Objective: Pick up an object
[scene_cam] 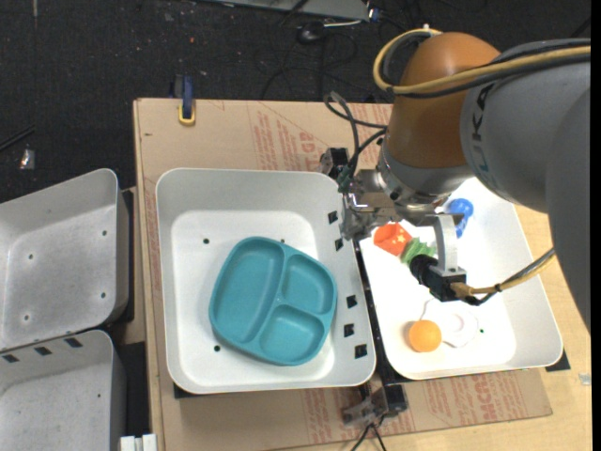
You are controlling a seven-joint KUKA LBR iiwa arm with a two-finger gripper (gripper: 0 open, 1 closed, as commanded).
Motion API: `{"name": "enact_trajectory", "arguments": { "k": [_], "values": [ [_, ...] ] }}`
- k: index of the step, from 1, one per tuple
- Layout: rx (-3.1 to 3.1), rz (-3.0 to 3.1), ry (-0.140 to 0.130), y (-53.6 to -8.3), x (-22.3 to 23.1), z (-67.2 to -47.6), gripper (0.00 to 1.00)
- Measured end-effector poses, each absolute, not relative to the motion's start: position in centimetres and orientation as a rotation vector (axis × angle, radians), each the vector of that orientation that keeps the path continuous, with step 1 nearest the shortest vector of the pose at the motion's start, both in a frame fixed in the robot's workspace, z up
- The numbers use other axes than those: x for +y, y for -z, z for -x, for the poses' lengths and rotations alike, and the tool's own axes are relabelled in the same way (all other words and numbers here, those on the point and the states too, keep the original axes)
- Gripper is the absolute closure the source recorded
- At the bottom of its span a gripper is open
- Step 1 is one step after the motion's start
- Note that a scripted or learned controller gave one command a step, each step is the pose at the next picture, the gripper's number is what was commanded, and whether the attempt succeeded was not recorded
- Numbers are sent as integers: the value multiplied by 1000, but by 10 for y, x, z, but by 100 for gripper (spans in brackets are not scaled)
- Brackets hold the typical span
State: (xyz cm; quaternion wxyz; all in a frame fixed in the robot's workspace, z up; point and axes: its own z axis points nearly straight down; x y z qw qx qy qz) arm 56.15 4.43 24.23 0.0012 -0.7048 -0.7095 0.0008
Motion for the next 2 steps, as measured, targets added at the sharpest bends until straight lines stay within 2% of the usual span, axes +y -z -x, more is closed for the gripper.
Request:
{"name": "enact_trajectory", "arguments": {
  "k": [1, 2],
  "values": [
    [-2228, 2211, -2, -227, 99, -560, 100],
    [-2223, 2219, -2, -228, 95, -560, 0]
  ]
}}
